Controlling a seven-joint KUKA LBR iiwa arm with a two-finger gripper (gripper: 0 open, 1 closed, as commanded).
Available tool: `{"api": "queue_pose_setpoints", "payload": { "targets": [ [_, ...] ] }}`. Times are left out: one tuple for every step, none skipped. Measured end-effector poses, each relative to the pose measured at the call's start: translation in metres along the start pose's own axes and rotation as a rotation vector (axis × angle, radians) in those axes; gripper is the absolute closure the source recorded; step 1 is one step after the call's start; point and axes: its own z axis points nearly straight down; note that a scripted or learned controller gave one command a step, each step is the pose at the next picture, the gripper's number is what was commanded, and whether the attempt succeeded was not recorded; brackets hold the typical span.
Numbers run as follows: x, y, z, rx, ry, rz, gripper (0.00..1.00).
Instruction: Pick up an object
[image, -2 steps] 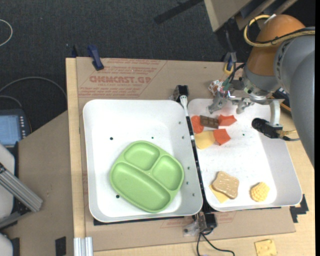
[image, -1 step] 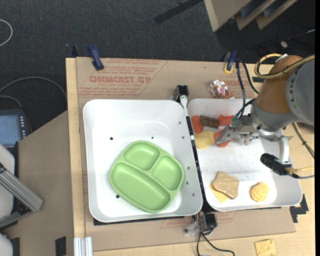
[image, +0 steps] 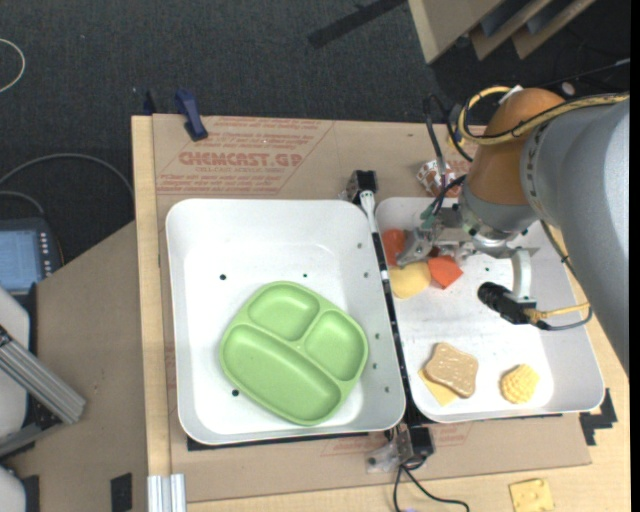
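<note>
- The gripper (image: 425, 243) hangs over the far left corner of the right bin (image: 478, 325), close to the wall that this bin shares with the left bin (image: 200, 260).
- It cannot be told from this slanted view how wide the claw is open, and nothing can be seen held in it.
- Three things lie just under and beside the gripper: a red piece (image: 394, 242) against the shared wall, an orange block (image: 446, 272) a little to the right, and a pale yellow lump (image: 408, 282) on the near side, which touches or almost touches the block.
- The step in hand is probably the approach to one of these three.
- They are crowded together, so the claw should come straight down on one thing alone. Otherwise it may push a neighbour or clamp two at once.
- The red piece looks the hardest of the three, because the wall leaves little room on its left.
- The rounded lump could roll or slip out, so it is better to close across its middle.
- The toast slice (image: 452, 370) and the yellow waffle piece (image: 519, 383) lie at the near side, well apart from the rest. They appear to be easier targets, but flat ones.
- The green plate (image: 293, 350) in the left bin is far from the gripper.
</note>
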Motion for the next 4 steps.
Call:
{"api": "queue_pose_setpoints", "payload": {
  "targets": [
    [-0.028, -0.054, 0.000, 0.008, -0.001, 0.008, 0.00],
    [-0.032, 0.009, -0.067, -0.009, -0.004, 0.003, 0.00],
    [-0.044, 0.021, 0.000, 0.003, 0.001, 0.005, 0.00],
    [-0.045, 0.025, -0.019, -0.010, -0.006, 0.003, 1.00]
  ]
}}
